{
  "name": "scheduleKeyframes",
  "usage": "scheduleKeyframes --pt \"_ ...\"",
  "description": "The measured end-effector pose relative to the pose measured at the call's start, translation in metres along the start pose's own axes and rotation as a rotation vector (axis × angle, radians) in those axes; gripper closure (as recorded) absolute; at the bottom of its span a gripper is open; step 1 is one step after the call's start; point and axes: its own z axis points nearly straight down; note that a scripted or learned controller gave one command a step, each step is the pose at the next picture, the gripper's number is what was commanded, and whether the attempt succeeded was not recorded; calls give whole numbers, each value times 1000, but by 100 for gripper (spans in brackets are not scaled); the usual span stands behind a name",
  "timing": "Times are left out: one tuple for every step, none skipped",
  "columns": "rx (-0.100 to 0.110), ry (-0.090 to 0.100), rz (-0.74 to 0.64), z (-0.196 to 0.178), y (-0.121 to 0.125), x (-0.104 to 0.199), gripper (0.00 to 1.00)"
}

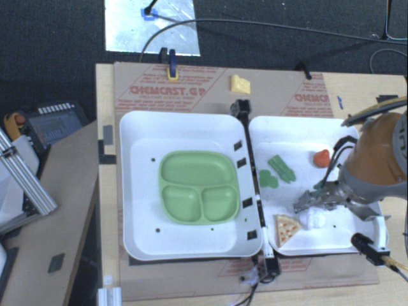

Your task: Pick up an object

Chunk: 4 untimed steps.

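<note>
Gripper [310,204]: low in the right bin [299,131]; finger state cannot be determined.
White object [314,220]: on the bin floor, directly beside the gripper.
Pizza slice [286,229]: front of the bin.
Green pieces [276,171]: near the divider.
Green tray [197,187]: left bin [137,171].

Two white bins [185,123] sit side by side. The left one carries one green divided tray [196,187]. The right bin holds four small things — one green piece [277,169], one orange-red piece [321,157], one pizza slice [286,229], one white lump [313,220].
</note>
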Motion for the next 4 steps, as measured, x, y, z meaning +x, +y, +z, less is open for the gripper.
scheduleKeyframes --pt "-6 -2 0 -13 1 0 100" --pt "-9 -3 -4 -56 5 0 100" --pt "-11 -3 -5 -106 16 4 100" --pt "-12 -4 -5 -160 17 3 100"
